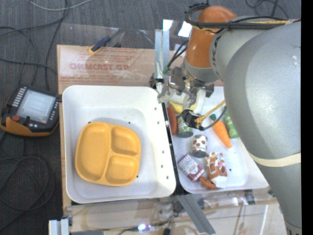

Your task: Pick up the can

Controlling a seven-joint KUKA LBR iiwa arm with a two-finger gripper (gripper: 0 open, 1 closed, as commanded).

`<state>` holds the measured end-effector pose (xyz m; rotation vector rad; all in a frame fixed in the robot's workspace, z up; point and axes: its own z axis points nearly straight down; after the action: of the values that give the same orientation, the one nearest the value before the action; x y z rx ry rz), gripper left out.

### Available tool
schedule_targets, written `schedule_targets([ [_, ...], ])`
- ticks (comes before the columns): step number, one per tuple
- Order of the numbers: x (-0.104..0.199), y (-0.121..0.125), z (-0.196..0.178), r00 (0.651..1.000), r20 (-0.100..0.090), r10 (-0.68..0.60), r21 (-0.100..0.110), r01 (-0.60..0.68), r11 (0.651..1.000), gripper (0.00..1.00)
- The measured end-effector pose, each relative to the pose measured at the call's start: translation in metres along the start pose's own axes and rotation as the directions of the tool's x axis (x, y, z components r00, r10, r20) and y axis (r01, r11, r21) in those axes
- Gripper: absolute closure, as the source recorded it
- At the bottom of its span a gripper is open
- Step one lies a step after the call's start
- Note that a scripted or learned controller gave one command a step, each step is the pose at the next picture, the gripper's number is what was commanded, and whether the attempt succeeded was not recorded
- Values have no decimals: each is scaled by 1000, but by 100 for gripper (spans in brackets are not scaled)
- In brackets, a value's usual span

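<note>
A small can (199, 145) with a white label and red spots stands in the middle of the right bin (244, 176). A darker, green-labelled can (184, 127) sits just behind it to the left. My gripper (184, 96) hangs over the bin's back left corner, above a yellow item (188, 105) and just behind the green-labelled can. It is apart from the white-labelled can. The wrist and cables hide how its jaws stand, and I see nothing held.
The right bin also holds a carrot (223, 134), a red stick-shaped item (172, 122) along its left wall, a green item (230, 125) and two snack packets (190, 166) (215, 167). The left bin (83, 98) holds a yellow compartment tray (108, 153). The big grey arm covers the right side.
</note>
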<state>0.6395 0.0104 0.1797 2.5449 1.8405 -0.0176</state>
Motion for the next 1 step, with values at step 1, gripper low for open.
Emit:
schedule_targets([
  [1,-22,34,-252,991,-2,-136,-3,136,991,100],
])
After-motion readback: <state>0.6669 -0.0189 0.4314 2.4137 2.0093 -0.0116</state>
